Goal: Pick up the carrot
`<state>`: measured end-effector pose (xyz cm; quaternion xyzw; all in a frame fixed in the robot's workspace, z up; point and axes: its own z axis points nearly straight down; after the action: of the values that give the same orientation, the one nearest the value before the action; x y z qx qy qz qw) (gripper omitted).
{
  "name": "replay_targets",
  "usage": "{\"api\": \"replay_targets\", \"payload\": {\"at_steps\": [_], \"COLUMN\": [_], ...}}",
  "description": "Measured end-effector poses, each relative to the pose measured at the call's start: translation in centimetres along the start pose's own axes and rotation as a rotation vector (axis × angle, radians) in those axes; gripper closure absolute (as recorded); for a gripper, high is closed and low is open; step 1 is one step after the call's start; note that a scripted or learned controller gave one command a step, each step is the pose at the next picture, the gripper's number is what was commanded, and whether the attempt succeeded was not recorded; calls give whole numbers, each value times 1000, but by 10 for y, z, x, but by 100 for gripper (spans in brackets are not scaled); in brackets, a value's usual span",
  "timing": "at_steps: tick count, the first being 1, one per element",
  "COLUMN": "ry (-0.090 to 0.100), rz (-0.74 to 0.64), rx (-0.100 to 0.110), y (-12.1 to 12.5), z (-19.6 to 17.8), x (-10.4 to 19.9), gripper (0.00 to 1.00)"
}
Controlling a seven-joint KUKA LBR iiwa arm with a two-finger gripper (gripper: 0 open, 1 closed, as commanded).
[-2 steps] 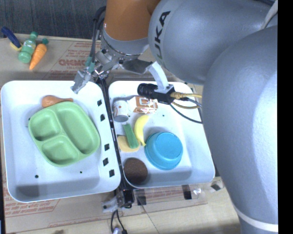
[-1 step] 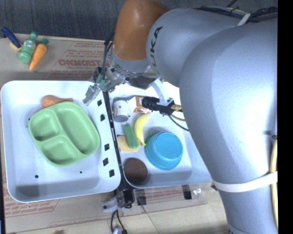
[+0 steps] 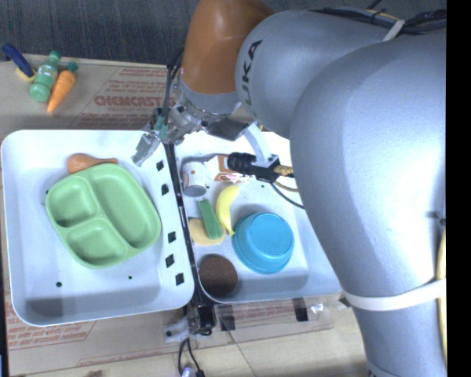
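Observation:
An orange carrot [image 3: 60, 89] with a green top lies on the cardboard beyond the far left corner of the left bin [image 3: 23, 210], outside both bins. My gripper [image 3: 151, 141] hangs over the far right part of the left bin, close to the divider between the bins and well to the right of the carrot. Nothing shows in it. An orange-brown item [image 3: 85, 162] lies in the left bin, left of the gripper and partly tucked behind a green divided plate [image 3: 102, 214].
A green bottle [image 3: 42, 82] and a blue item [image 3: 17, 60] lie beside the carrot. The right bin [image 3: 298, 277] holds a small can [image 3: 194, 177], a banana [image 3: 227, 204], a green stick [image 3: 210, 219], a blue bowl [image 3: 264, 243] and a brown round item [image 3: 217, 274]. The arm covers its far right.

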<state>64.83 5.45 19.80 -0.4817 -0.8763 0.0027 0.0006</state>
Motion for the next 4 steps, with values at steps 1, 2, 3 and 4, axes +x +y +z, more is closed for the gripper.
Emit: {"api": "replay_targets", "payload": {"at_steps": [1,2,3,4], "ry": [5,2,0,7], "rz": [545,536,529,517], "rx": [7,5,-3,8], "y": [-13,-128,-120,-118], "z": [7,7,-51,10], "x": [36,-5,-59,18], "gripper": [0,0,0,0]}}
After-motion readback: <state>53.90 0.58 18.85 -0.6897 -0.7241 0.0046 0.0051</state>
